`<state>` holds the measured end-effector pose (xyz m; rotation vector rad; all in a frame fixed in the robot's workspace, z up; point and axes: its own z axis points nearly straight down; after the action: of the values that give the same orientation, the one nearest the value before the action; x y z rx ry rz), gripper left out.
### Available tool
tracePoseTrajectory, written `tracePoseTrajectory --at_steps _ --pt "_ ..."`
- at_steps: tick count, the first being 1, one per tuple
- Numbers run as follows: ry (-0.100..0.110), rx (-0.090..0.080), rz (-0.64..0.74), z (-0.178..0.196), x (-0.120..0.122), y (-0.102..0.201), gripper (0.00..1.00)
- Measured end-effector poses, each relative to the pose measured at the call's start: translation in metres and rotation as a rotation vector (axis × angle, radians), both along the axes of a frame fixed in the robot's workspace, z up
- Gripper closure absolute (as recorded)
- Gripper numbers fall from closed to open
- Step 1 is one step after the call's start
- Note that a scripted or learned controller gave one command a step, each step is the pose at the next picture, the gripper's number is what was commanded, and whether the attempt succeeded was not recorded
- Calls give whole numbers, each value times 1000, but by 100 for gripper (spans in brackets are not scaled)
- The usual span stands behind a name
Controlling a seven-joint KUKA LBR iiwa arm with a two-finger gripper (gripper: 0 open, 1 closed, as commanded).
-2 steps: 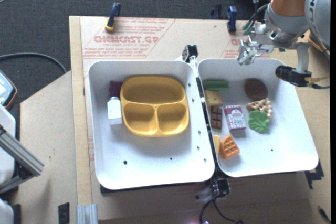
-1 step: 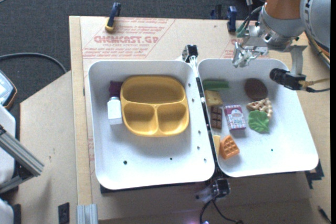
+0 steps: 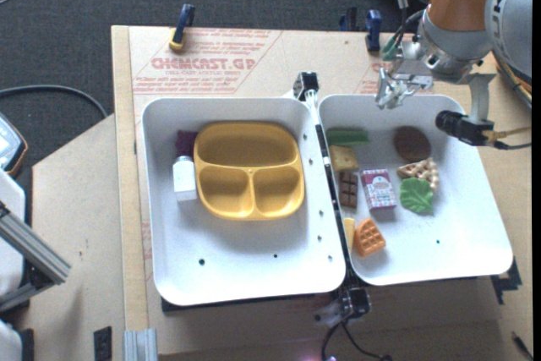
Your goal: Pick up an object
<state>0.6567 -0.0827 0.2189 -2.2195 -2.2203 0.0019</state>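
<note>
My gripper [image 3: 391, 95] hangs over the back edge of the right bin [image 3: 473, 241], open, with nothing between its fingers. Below it in that bin lie several toy foods: a green bar [image 3: 347, 135], a brown round patty [image 3: 412, 143], a yellow wedge [image 3: 342, 156], a chocolate bar [image 3: 347, 188], a red carton [image 3: 379, 188], a tan waffle [image 3: 420, 171], a green leaf [image 3: 416, 195] and an orange waffle piece [image 3: 368, 237]. The patty is the closest of them to the gripper, just in front of it and to the right.
The left bin [image 3: 161, 258] holds a yellow divided tray [image 3: 248, 169], a small white bottle [image 3: 184, 178] and a purple item [image 3: 186, 139] at the tray's left. A black sensor on a cable [image 3: 461, 125] juts over the right bin's back right corner.
</note>
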Motion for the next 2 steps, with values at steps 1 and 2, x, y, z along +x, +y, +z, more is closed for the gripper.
tracePoseTrajectory --at_steps 1,2 --pt "-7 -1 1 17 5 2 100" --pt "1 0 -2 -3 -1 5 100"
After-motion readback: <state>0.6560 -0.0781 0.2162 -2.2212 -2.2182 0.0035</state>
